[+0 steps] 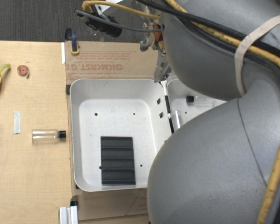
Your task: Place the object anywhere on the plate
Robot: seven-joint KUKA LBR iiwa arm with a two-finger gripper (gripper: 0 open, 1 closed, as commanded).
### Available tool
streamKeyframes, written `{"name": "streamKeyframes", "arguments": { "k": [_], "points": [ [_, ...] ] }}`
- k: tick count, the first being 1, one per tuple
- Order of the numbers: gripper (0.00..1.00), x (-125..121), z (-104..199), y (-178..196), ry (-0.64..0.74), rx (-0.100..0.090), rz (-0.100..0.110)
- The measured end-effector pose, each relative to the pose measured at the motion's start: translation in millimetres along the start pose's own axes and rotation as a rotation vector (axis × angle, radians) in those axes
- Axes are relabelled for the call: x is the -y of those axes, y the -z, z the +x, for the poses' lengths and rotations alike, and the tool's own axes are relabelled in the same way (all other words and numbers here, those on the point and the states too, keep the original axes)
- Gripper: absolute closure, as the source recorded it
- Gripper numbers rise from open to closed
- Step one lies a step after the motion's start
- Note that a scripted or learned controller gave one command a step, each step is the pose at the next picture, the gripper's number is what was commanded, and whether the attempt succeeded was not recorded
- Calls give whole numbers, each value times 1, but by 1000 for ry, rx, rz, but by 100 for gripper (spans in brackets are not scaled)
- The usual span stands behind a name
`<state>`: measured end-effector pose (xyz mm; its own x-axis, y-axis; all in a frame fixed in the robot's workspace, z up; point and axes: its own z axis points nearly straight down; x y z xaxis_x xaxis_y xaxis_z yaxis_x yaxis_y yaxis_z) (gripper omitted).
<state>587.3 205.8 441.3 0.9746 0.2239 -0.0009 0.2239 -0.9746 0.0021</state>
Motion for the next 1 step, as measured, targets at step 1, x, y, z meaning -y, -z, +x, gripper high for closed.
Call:
{"name": "streamKeyframes", "arguments": {
  "k": [1],
  "points": [
    [0,40,-81,-9,-31,-2,5]
  ]
}}
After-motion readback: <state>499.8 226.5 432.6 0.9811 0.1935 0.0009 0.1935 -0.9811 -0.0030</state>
